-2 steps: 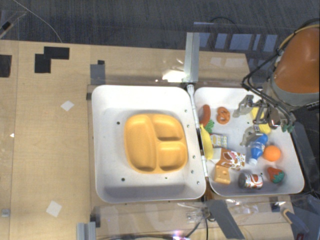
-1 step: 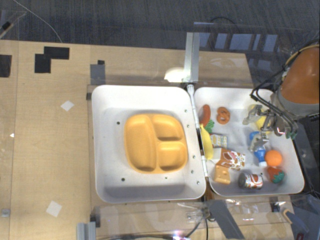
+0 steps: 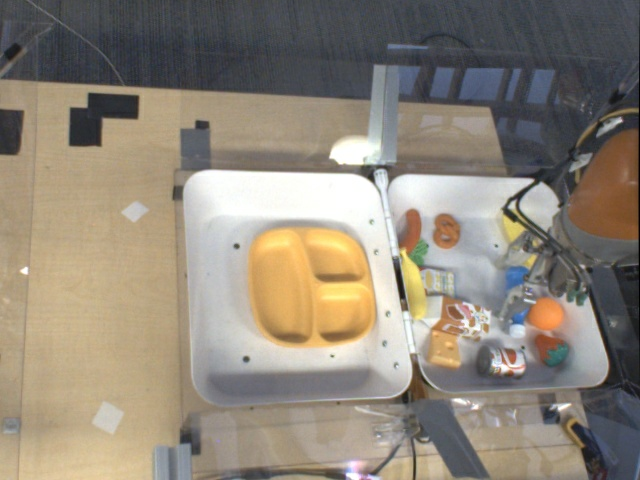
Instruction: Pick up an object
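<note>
Within the right bin (image 3: 596, 368), a can (image 3: 501, 362) is seen lying on its side, long axis left to right; its label cannot be read. Above it, the gripper (image 3: 527, 286) hangs near an orange ball (image 3: 546, 314); its opening cannot be told.

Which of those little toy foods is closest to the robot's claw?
The orange ball, just below the gripper; the sausage and pretzel lie across the bin.
</note>
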You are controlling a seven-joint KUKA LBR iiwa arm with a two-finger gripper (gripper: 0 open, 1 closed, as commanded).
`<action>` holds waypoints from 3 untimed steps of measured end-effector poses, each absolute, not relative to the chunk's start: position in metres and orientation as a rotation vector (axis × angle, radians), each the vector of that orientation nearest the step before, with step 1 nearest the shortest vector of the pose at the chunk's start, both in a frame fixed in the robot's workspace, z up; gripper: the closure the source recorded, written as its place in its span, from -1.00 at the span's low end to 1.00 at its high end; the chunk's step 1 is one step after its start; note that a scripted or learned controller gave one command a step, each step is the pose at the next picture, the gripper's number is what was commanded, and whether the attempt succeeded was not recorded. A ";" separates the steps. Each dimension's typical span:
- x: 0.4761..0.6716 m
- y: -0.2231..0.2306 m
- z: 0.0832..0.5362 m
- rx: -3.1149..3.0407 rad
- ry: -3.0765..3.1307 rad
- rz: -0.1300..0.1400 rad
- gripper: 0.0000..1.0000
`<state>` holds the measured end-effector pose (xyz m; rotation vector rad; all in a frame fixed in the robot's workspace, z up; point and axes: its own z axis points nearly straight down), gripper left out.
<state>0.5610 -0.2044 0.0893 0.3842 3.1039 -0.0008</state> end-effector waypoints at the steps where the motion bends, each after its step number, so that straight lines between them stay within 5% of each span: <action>1: 0.624 -0.204 0.089 0.886 3.002 0.002 -1.00; 2: 0.659 -0.182 0.089 0.987 2.980 -0.005 -1.00; 3: 0.633 -0.191 0.120 1.411 2.796 0.003 -1.00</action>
